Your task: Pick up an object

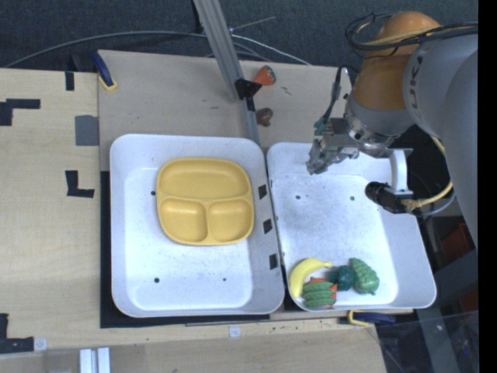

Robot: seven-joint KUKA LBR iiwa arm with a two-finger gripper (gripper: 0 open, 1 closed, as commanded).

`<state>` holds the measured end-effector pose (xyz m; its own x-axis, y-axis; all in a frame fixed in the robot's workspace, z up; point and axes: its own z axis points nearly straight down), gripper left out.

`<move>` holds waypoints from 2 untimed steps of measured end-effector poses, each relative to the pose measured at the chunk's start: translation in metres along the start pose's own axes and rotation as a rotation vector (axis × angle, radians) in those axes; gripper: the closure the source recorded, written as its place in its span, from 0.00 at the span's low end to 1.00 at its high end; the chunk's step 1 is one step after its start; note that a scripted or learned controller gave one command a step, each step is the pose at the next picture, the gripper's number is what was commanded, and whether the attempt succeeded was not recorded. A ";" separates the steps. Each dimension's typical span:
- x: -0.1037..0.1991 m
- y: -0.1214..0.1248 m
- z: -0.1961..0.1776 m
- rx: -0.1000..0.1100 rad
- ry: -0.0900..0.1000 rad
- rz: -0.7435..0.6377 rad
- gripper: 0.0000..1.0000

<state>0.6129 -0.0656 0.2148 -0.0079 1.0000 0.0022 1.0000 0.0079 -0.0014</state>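
Observation:
My gripper point(317, 164) hangs over the far left part of the right bin point(404, 231), pointing down, with nothing seen between its tips. At the bin's near edge lies a cluster of toy foods: a yellow banana point(304, 272), a red and green piece point(318, 292), a dark teal piece point(342, 277) and a green bumpy vegetable point(363, 276). The gripper is well behind them, apart from all of them.
A yellow divided plate point(206, 200) lies in the left bin point(128, 239). A metal pole point(221, 41) slants across the bench behind the bins. Small orange point(266, 74) and brown point(265, 116) items sit on the bench near the pole's foot.

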 end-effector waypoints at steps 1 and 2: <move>0.051 0.017 -0.010 -0.002 0.000 0.000 1.00; 0.106 0.019 -0.017 -0.001 0.000 0.001 1.00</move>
<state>0.6313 0.0406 0.2323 -0.0073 1.0000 0.0020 1.0000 0.0073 -0.0006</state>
